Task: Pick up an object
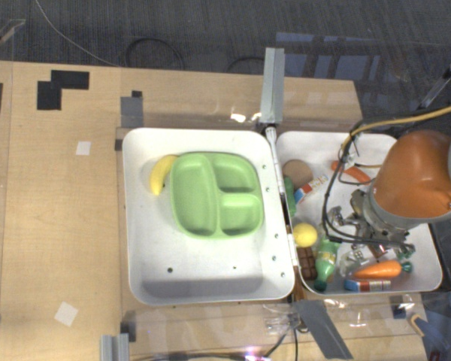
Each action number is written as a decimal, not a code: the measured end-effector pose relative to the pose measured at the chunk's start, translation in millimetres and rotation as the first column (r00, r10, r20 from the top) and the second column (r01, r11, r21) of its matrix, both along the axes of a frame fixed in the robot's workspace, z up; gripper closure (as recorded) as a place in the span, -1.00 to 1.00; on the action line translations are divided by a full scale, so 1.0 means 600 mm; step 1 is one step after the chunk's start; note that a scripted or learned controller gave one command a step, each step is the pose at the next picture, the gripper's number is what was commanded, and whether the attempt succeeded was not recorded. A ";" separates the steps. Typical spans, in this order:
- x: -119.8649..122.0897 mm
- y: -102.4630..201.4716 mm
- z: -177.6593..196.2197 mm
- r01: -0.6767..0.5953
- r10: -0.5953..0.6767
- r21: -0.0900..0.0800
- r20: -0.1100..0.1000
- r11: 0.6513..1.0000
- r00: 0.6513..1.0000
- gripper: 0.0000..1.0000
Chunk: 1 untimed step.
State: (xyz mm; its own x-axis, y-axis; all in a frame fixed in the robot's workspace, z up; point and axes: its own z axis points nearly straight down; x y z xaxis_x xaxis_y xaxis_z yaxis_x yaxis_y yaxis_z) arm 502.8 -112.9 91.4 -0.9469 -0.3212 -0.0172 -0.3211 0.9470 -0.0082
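Observation:
The right bin [433, 256] holds several small items: a yellow lemon [306, 235], a green bottle [326, 263], an orange carrot [377, 271], a brown round item [299, 172] and a white tube with a red tip [311, 187]. My gripper [370, 245] hangs low in this bin under the orange wrist band [416, 176], just above the carrot and the green bottle. The wrist and cables hide its fingers. In the left bin [203, 277] lie a green divided tray [214, 194] and a yellow banana [161, 174] at the tray's left edge.
A metal divider rail [279, 194] separates the two bins. A grey post [271, 89] stands behind them. Black cables [334, 201] loop from the wrist over the right bin. The wooden bench [52, 224] stretches to the left.

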 end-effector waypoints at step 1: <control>0.140 -0.009 0.000 -0.271 0.271 -0.001 -0.007 0.963 0.962 -1.00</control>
State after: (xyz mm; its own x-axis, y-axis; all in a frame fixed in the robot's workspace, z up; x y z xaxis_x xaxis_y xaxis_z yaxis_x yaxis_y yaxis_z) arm 586.9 -118.4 91.4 -0.8244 -0.5659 -0.0101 -0.5659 0.8244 -0.0066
